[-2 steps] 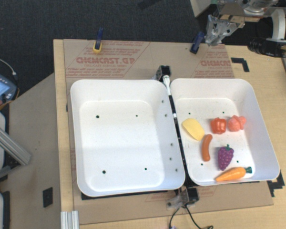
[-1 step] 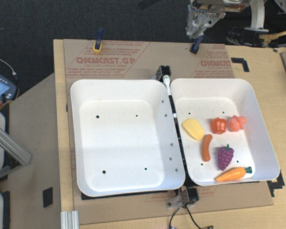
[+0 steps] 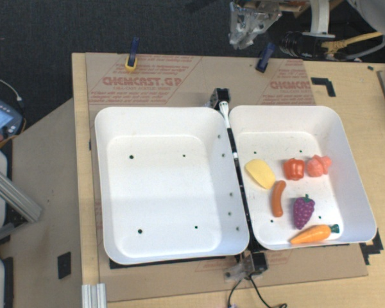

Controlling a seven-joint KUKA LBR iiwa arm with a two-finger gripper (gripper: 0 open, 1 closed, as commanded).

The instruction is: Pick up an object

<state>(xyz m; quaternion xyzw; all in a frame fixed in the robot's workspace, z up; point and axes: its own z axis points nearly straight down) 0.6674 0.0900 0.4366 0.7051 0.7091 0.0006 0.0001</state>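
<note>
Table: cardboard-covered table (image 3: 179, 76) carrying two white bins.
Claw: claw (image 3: 247, 34) hangs high beyond the bins' far rim; finger state impossible to tell.
Targets: toy foods cluster below it in right bin (image 3: 346, 146), likely loose for picking: carrot (image 3: 313, 234), grapes (image 3: 302, 211), sausage (image 3: 278, 198).
Left bin: left bin (image 3: 115, 133), down-left of claw.

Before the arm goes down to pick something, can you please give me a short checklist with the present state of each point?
1. Objects present in right bin: ok, six toy foods.
2. Pincer raised above the bench, beyond the bins' far edge: ok.
3. Pincer above a target: not ok.
4. Carrot free to grasp: not ok, it lies against the near wall.
5. Yellow piece has space around it: ok.
6. Pincer opening: cannot tell, it is blurred.
</note>
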